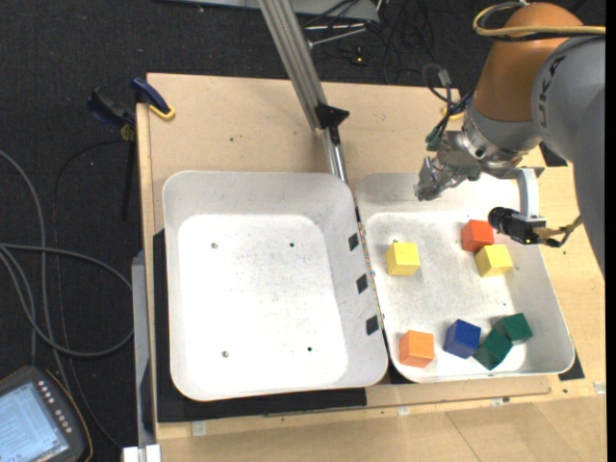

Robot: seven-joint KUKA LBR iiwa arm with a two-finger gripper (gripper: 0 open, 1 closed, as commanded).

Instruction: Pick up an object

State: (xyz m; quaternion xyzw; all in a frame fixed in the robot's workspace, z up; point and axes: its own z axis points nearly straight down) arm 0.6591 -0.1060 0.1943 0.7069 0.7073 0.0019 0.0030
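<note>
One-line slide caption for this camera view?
Gripper poised over right bin's far edge; seven colored blocks lie inside.

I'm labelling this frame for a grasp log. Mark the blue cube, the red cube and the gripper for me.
blue cube (pixel 463 338), camera view, middle of its top face.
red cube (pixel 476 235), camera view, middle of its top face.
gripper (pixel 429 190), camera view, its tip.

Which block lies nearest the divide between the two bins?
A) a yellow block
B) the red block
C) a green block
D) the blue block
A: one yellow block sits by the right bin's left wall, while the red block, blue block and green blocks lie further right.
</note>
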